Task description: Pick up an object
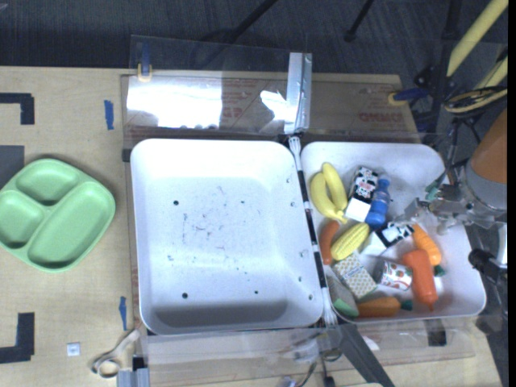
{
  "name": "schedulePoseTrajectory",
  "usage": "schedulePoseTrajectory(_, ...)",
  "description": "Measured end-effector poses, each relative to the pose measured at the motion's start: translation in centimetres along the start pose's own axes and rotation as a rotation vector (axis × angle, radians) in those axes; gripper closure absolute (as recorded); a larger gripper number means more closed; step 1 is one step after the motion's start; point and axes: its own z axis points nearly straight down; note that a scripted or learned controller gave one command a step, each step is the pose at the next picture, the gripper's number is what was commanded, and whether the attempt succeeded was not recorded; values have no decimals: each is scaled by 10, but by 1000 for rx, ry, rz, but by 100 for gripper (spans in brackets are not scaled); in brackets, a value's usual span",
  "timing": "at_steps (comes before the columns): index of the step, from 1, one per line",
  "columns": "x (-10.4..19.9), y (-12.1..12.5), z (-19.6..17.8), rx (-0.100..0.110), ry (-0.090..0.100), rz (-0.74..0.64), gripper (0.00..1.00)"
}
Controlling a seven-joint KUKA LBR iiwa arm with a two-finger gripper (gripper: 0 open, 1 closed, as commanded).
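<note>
Your gripper (438, 204) sits at the right edge of the right bin (419, 161), and you cannot tell how it is set or whether it has anything. All the candidate objects lie in that bin, packed in a tight cluster toward its left and front. That crowding is your main risk: a descent into the pile could catch two things at once, or nudge a neighbour and knock the target away. The rounded bananas (329, 190) and carrots (421, 274) would likely roll or slip from a shallow hold, and anything pressed against the bin wall leaves little room on that side. By count you have two bins, the left bin (218, 232) and the right; two or three bananas, roughly three carrots, one blue bottle (377, 206), and several small cartons too jumbled to number. One green plate (53, 214) rests on the surface (64, 313), well apart.
</note>
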Motion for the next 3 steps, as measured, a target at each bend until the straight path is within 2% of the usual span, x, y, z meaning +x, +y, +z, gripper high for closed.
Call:
schedulePoseTrajectory(1, 1, -12, 8, -34, 5, 41, 0)
schedulePoseTrajectory(2, 7, -13, 8, -37, -10, 39, 0)
schedulePoseTrajectory(3, 7, -13, 8, -37, -10, 39, 0)
